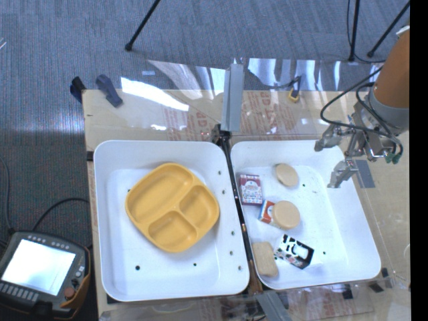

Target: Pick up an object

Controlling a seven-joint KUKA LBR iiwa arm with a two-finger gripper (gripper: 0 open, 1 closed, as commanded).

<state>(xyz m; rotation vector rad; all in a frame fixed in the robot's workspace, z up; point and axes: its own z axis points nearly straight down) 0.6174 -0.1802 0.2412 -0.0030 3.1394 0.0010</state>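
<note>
Two shallow white bins sit side by side on the bench. The left bin [107, 179] holds a yellow divided plate [172, 206], lying flat near its middle. The right bin [354, 246] carries the loose objects, all gathered toward its left half: a small red box [250, 189] close to the left wall, a round tan disc [287, 174] just right of and slightly beyond it, a second tan disc [287, 214] lying partly over a small orange-and-white packet [267, 212], a tan oblong block [265, 259] at the near left corner, and a black-and-white packet [295, 251] just right of that block.

The arm comes in from the right, its orange band [394, 72] at the far right edge. The gripper [346, 166] hangs over the far right part of the right bin, well apart from every object there. Nothing sits between its fingers; whether they are spread or pressed together cannot be told from this angle. A teach pendant [41, 267] lies on the floor at near left.
</note>
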